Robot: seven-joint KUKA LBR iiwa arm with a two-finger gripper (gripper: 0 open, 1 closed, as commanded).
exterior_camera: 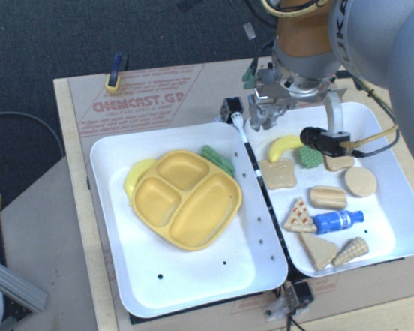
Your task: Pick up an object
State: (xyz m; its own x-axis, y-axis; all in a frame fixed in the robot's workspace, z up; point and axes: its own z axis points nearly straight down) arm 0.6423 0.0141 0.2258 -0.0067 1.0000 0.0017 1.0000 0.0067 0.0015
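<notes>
My gripper hangs over the far left corner of the right bin, just above and to the left of a yellow banana. I see nothing held in it. Below the banana lie a square cracker and a green piece. Further toward the front are a bread roll, a round biscuit, a pizza slice, a blue bottle, a sandwich wedge and an ice cream cone.
The left bin holds a yellow divided plate, with a green item and a yellow piece at its edges. A black cable connector dangles off the arm over the right bin. The bins' shared rim runs beside the gripper.
</notes>
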